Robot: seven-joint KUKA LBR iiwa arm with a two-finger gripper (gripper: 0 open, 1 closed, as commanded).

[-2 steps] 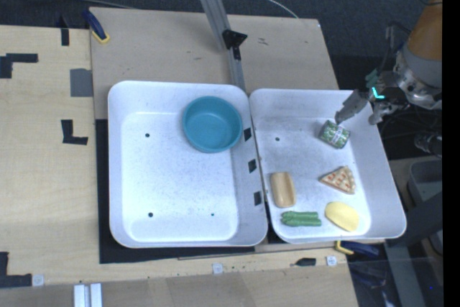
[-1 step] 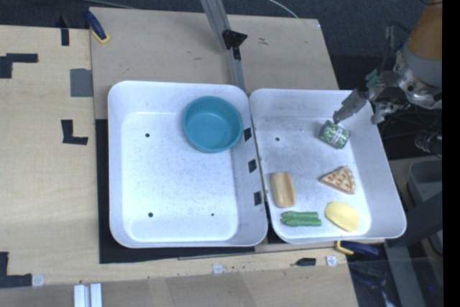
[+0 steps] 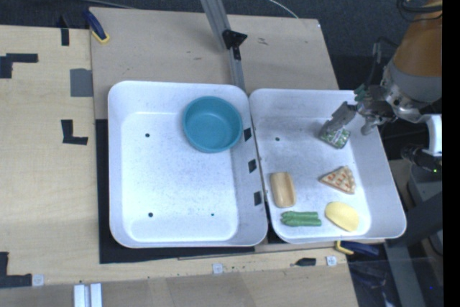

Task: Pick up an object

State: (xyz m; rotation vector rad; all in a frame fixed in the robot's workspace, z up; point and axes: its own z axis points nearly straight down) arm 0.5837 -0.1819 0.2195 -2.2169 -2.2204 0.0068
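My gripper (image 3: pixel 335 134) hangs over the upper right part of the right bin (image 3: pixel 302 111), reaching in from the right edge. Nothing shows at its tip. Below it in the same bin lie a tan bread roll (image 3: pixel 282 189), a pizza slice (image 3: pixel 339 180), a green pea pod (image 3: pixel 300 218) and a yellow lemon-like piece (image 3: pixel 342 216). The pizza slice is the nearest of these, a short way below the gripper. A blue bowl (image 3: pixel 212 124) stands upright in the far right corner of the left bin (image 3: pixel 144 183).
A slanted metal pole (image 3: pixel 213 7) comes down from the top to the gap between the bins. The grey arm with its orange band (image 3: pixel 420 47) stands at the right edge. A clamp (image 3: pixel 97 26) sits at the bench's far left corner.
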